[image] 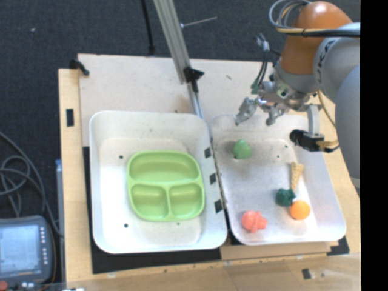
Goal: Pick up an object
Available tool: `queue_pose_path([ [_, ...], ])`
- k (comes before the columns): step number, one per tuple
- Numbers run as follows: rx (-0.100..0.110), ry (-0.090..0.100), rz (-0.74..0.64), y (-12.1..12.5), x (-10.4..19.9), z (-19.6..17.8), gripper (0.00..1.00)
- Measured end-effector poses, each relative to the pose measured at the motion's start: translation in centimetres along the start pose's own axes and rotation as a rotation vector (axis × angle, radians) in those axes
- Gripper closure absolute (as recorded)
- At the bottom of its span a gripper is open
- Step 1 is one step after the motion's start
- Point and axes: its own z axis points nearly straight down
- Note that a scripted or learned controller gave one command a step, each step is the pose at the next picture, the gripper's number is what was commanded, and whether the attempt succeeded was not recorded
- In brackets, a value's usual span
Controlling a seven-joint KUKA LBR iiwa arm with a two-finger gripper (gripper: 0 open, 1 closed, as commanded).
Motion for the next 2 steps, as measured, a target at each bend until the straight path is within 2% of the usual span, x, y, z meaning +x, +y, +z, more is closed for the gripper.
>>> queue_pose_path([
  [1,0.002,0.001,-0.002,-0.3,0.6,6.0,0.0],
  [2,-0.008,0.0,0.001,-0.1,0.5,4.4,1.0],
])
